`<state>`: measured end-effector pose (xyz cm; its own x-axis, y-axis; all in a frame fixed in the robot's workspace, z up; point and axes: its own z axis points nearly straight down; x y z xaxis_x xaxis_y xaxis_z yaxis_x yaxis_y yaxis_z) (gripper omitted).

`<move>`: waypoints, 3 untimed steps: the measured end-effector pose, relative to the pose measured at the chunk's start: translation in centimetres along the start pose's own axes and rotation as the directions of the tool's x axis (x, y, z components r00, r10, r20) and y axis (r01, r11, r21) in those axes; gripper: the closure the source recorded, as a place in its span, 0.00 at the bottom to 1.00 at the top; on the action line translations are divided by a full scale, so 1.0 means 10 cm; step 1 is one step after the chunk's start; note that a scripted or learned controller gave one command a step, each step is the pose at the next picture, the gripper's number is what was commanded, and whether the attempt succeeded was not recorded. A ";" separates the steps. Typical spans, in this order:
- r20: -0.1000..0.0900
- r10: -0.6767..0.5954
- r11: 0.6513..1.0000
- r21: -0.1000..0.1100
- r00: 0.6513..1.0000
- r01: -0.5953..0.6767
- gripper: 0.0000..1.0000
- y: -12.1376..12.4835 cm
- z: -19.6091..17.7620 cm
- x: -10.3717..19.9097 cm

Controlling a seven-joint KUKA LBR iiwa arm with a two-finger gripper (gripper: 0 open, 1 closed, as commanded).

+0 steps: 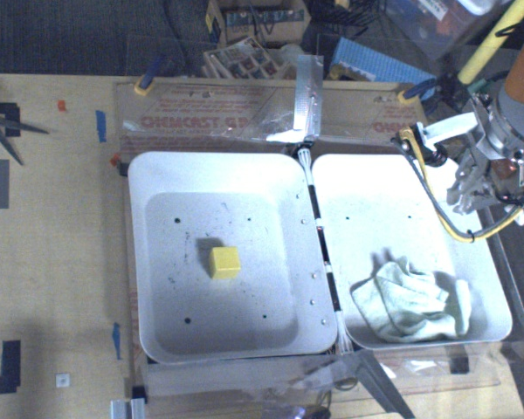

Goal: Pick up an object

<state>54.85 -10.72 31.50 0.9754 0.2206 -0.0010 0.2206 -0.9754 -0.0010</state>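
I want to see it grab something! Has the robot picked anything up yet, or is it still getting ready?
Not yet. Nothing looks done: the yellow block sits in the left bin and the crumpled cloth lies in the right bin. The gripper is up at the right bin's far right edge, away from both. Reaching down, grabbing and lifting are all left.

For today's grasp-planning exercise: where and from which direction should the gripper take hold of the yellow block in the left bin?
Grip the yellow block across two opposite flat side faces, coming straight down from above. It looks like a small cube lying flat on the left bin floor, away from the walls, so probably either pair of faces is reachable.
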 end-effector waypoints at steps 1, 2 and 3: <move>0.001 -0.004 1.000 0.000 1.000 0.004 1.00 -0.02 -0.10 0.01; 0.002 0.017 1.000 0.002 1.000 -0.017 1.00 0.07 -0.09 -0.33; 0.003 0.014 1.000 0.002 1.000 -0.014 1.00 0.06 -0.19 -0.32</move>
